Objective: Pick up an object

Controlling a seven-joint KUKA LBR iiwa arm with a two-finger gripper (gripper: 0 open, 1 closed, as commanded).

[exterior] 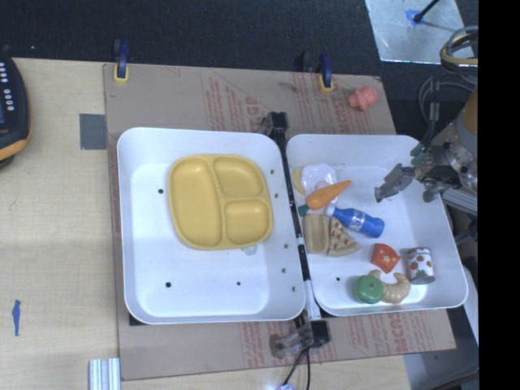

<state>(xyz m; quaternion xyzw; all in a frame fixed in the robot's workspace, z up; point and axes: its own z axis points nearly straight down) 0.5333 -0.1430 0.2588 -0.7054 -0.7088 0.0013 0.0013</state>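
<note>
Looking down on a wooden bench, two shallow white bins sit side by side. The left bin holds a yellow divided plate, lying flat in its upper half. The right bin holds a scatter of toy food. An orange carrot lies near the wall shared with the left bin, with a blue bottle just below it and a pizza slice below that. Toward the bin's lower edge sit a red piece, a small red and white can, a green round item and a tan curved piece. The gripper hangs over the right bin's upper right area, apart from the toys, its dark fingers spread with nothing between them.
</note>
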